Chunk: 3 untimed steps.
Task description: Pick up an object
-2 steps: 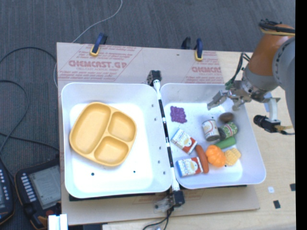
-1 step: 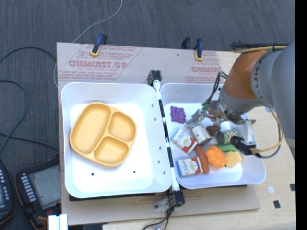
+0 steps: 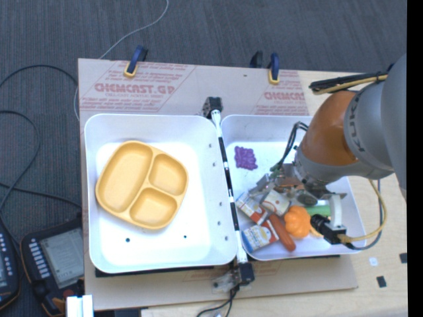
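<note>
Two shallow white bins sit side by side on the bench, and the right bin (image 3: pixel 353 207) holds everything loose. Nearest the camera, at about five o'clock from the middle of the view, a small carton (image 3: pixel 258 238) with a blue edge lies against the bin's front wall. Just to its three o'clock a red-orange sausage-shaped piece (image 3: pixel 283 234) lies at a slant, and touching that on the far side sits an orange ball (image 3: pixel 298 222). A green piece (image 3: pixel 321 210) peeks out at the ball's two o'clock. A second small red-and-white carton (image 3: pixel 250 205) lies just beyond the first, toward eleven o'clock from the ball.

Over this heap the gripper (image 3: pixel 281 185) reaches down from the grey arm (image 3: pixel 370 134) with its orange band; its metal parts hang just above the cartons and the ball, and whether it is spread or pinched I cannot tell. Nothing is plainly caught in it.

Farther back, at the gripper's ten o'clock, a purple bunch of grapes (image 3: pixel 245 157) lies alone on the bin floor.

At nine o'clock in the view, the left bin (image 3: pixel 109 246) carries a yellow three-part tray (image 3: pixel 141 184), lying flat.
</note>
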Available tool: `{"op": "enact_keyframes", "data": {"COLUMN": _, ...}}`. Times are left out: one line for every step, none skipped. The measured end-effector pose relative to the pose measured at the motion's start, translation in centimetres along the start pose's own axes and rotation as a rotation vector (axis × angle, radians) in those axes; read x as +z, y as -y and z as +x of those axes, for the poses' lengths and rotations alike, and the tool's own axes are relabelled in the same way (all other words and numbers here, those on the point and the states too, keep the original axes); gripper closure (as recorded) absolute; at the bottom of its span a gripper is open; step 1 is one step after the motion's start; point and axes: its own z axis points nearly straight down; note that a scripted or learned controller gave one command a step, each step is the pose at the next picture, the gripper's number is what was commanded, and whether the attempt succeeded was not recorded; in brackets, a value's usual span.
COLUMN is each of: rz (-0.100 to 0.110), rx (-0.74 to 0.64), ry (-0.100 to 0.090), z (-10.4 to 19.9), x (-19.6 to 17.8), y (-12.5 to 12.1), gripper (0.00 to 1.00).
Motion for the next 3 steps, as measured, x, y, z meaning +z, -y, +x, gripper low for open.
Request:
{"op": "enact_keyframes", "data": {"rz": -0.003, "rx": 0.000, "ry": -0.001, "z": 0.03, "x": -1.07, "y": -0.15, "gripper": 1.00}}
{"op": "enact_keyframes", "data": {"rz": -0.002, "rx": 0.003, "ry": 0.005, "z": -0.31, "x": -1.13, "y": -0.11, "gripper": 0.00}}
{"op": "enact_keyframes", "data": {"rz": -0.003, "rx": 0.002, "ry": 0.002, "z": -0.18, "x": -2.07, "y": -0.17, "gripper": 1.00}}
